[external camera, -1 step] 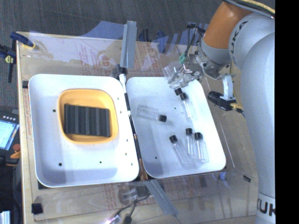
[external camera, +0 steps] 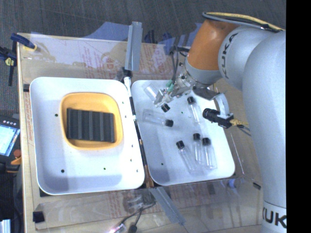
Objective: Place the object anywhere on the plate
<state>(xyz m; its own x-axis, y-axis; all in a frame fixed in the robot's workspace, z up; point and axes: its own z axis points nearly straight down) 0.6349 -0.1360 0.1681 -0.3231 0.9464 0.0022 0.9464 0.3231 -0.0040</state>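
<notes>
The arm [external camera: 257, 91] descends over the right bin [external camera: 160, 174], placing the gripper [external camera: 170, 93] among clear black-capped vials [external camera: 197, 152] for picking. Finger state cannot be determined. The target yellow plate [external camera: 73, 103] lies well to the gripper's left, in the left bin [external camera: 43, 130].

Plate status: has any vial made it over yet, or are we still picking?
Nothing done: the yellow plate in the left bin carries only its dark ridged insert. In hand: gripper sits over a clear vial in the right bin. Left: grasp, carry, place.
</notes>
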